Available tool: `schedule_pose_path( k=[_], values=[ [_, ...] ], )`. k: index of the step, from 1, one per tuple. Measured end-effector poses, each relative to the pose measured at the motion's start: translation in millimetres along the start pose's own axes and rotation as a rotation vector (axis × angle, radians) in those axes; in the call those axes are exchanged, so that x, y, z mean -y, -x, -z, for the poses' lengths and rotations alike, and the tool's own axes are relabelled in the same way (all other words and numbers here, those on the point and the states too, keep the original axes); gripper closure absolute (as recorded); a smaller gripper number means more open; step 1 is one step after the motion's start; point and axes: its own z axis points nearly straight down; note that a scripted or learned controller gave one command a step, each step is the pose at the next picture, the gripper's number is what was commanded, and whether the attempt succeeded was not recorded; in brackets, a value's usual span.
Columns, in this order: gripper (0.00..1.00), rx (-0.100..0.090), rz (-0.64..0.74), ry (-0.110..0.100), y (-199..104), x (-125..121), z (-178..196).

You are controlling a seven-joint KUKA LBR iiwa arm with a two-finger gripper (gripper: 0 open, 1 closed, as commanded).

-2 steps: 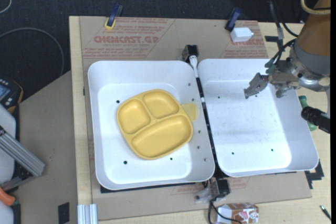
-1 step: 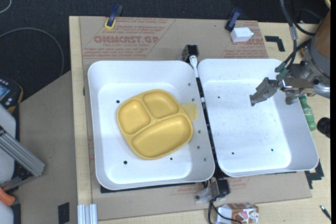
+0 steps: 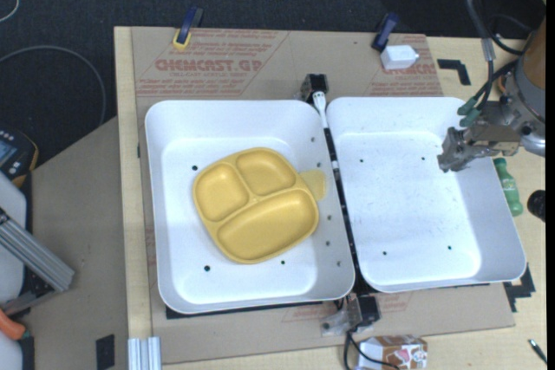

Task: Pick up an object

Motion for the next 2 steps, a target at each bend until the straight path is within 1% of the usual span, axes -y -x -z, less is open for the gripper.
schedule_pose_path(
  k=[1,2],
  values=[
    [1.0,-0.004,0.011,0.0,-108,0,13],
    [1.0,-0.003,0.004,0.006,-144,0,84]
  ],
)
